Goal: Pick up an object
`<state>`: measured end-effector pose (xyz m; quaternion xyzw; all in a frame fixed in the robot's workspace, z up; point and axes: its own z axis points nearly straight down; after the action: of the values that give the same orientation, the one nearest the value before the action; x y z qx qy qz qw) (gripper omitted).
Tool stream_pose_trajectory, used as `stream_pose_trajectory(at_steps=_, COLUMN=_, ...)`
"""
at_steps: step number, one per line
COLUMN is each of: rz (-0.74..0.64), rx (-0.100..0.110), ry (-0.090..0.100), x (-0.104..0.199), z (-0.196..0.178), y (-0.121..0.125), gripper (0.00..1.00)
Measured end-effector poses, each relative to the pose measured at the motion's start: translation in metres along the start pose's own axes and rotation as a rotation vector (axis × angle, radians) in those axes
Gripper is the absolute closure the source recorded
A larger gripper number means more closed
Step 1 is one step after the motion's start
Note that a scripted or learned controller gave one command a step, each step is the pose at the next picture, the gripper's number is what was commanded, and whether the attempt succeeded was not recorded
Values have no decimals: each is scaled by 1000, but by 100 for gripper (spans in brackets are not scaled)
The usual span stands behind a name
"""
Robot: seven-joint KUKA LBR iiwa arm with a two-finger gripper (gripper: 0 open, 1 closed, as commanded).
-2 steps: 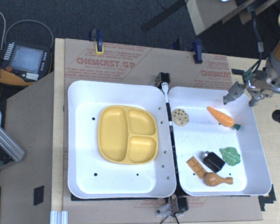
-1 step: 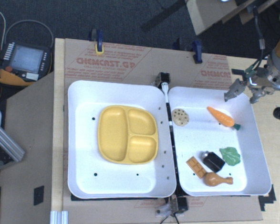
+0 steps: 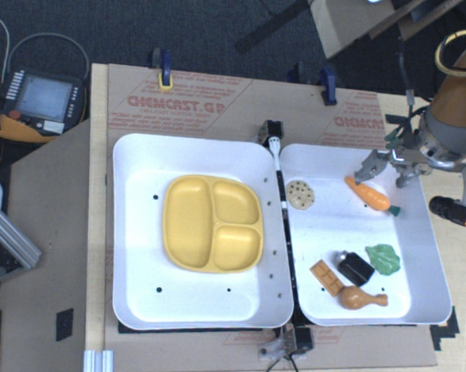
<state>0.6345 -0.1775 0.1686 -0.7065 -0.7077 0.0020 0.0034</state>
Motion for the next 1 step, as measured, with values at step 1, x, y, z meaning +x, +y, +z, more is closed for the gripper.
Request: stream_pose_trajectory(at_steps=1, rz=2, rx=-2, ry=-1, x=0, z=43, y=-3, gripper=0)
